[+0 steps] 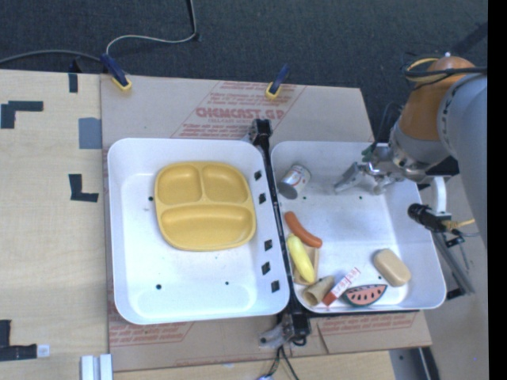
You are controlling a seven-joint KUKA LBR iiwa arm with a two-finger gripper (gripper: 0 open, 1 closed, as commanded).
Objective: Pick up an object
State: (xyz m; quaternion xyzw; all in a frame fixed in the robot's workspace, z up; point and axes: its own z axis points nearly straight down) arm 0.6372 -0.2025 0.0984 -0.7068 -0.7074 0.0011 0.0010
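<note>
The toy foods sit at the near end of the right bin [432, 291]: a watermelon slice [366, 294], a tan bread roll [391, 267], a yellow banana [299, 260] and a hot dog [303, 229]. A small shiny can [294, 180] lies on its side at the far end, near the hand [354, 178]. The hand's fingers look apart, with nothing between them. The can is round and smooth, so it could roll or slip away if the fingers bump it. The left bin [131, 291] holds a yellow tray [204, 206].
</note>
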